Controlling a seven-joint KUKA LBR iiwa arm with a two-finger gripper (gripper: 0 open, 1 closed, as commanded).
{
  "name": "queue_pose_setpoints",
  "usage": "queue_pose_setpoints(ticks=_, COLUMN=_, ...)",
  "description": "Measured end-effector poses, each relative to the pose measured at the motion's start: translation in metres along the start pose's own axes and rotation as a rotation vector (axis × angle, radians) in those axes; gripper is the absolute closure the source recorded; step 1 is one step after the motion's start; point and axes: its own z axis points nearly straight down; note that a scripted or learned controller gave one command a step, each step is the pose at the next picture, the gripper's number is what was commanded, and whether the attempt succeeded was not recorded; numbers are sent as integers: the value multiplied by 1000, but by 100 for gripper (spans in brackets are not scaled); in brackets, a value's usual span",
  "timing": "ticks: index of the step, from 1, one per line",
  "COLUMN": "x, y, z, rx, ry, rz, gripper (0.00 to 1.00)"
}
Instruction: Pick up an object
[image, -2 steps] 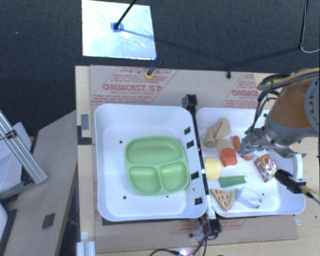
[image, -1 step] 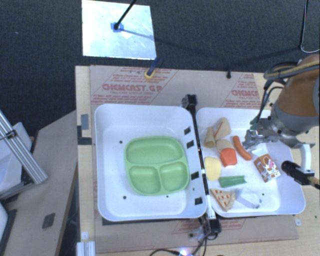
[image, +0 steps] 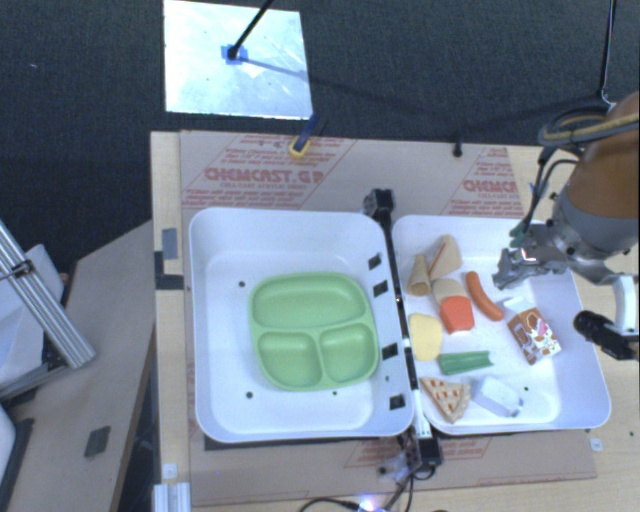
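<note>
The metal gripper (image: 517, 265) hovers near the right bin's (image: 580, 395) far right edge, just beside a smooth orange sausage (image: 486, 296); whether it is spread or closed, I cannot tell. A glossy printed packet (image: 533, 335) lies nearby. The left bin (image: 215, 300) carries a green three-compartment plastic plate (image: 310, 330).

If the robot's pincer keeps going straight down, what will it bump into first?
Probably the orange sausage, which lies just beside the pincer in the right bin. Depth is hard to judge, so it might meet bare bin floor instead.
</note>
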Motion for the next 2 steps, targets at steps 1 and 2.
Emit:
queue_pose_setpoints(ticks=1, x=53, y=-26, z=9, rx=6, ry=3, rz=-4, gripper=100)
queue_pose_setpoints(ticks=2, x=104, y=-52, z=14, rx=6, ry=3, rz=-4, gripper=100)
